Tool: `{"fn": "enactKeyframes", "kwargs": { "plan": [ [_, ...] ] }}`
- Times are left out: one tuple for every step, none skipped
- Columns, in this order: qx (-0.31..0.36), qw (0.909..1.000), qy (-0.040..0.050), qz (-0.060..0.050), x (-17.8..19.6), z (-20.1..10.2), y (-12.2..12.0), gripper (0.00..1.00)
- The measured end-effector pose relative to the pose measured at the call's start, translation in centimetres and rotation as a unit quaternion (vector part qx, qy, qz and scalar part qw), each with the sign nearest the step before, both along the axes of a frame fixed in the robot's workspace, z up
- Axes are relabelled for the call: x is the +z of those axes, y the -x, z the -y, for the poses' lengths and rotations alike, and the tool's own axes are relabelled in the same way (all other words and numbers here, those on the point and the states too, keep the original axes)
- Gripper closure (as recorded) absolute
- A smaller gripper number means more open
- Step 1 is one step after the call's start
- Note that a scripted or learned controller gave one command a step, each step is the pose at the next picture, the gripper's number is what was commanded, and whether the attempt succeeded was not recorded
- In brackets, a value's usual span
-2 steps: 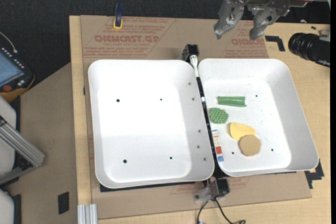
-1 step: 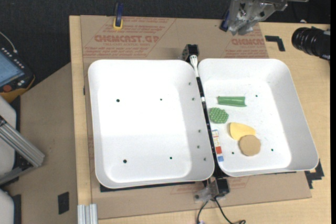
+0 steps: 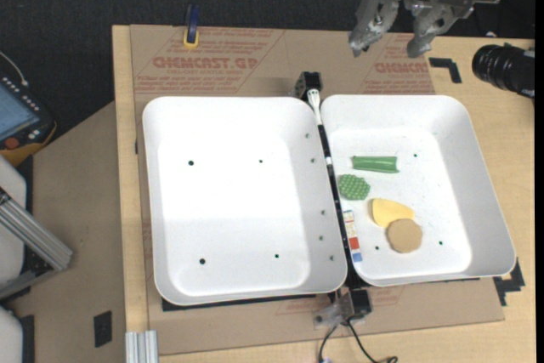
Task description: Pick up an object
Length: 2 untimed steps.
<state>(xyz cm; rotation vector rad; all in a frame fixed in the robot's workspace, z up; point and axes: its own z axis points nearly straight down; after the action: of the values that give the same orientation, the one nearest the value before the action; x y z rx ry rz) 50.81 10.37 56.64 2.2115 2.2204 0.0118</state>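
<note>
On the cardboard-covered worktop, the gripper hangs spread open and empty past the right bin's far rim, its targets at its 6 o'clock: a green bar lying crosswise, a green disc, a yellow wedge, a tan round.

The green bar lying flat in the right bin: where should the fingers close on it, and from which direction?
Probably at the middle of the long green rectangular bar, from straight above, fingers closing across its narrow width. It lies flat with its length running left to right, and bare floor shows along both long sides. The round green textured disc lies just below its left end, so a mid-bar grip stays clearer. The gripper is open above the bench.
</note>
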Motion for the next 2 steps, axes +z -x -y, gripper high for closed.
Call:
{"fn": "enactKeyframes", "kwargs": {
  "plan": [
    [0.0,1.0,-0.0004,0.002,1.09,-0.06,-0.06,1.0],
    [0.0,1.0,-0.0001,0.002,1.05,-0.05,-0.05,0.0]
  ]
}}
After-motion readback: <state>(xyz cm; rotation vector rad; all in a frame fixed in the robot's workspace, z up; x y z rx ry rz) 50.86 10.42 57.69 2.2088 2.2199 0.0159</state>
